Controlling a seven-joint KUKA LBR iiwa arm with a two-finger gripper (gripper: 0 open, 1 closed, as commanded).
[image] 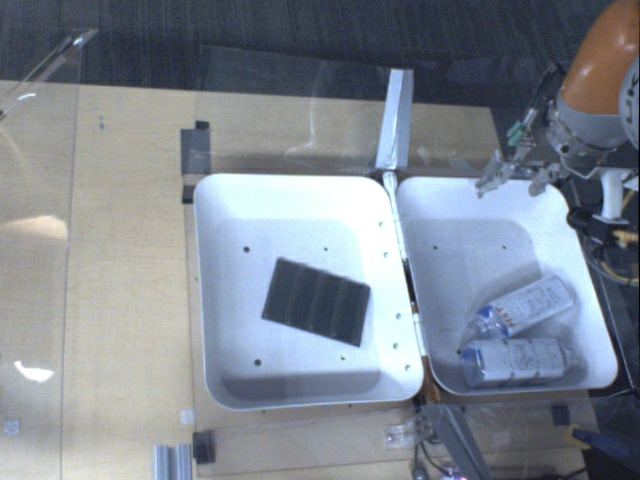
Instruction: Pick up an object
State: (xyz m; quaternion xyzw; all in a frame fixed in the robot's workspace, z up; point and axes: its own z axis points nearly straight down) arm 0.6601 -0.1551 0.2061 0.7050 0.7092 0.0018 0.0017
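I see a dark ribbed pad [317, 301] lying flat and slightly askew mid-floor of the left bin [215, 268], and two crumpled clear bottles [520, 333] lying side by side toward the right bin's [440, 208] near-right corner.

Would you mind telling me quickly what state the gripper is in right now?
Gripper: above the far edge of the right bin, nothing seen between its fingers; open or shut cannot be told.

We are looking down at a slant from one fixed camera above the bench [100, 268], taking in both white bins [215, 268], the arm [600, 78] entering from the right.
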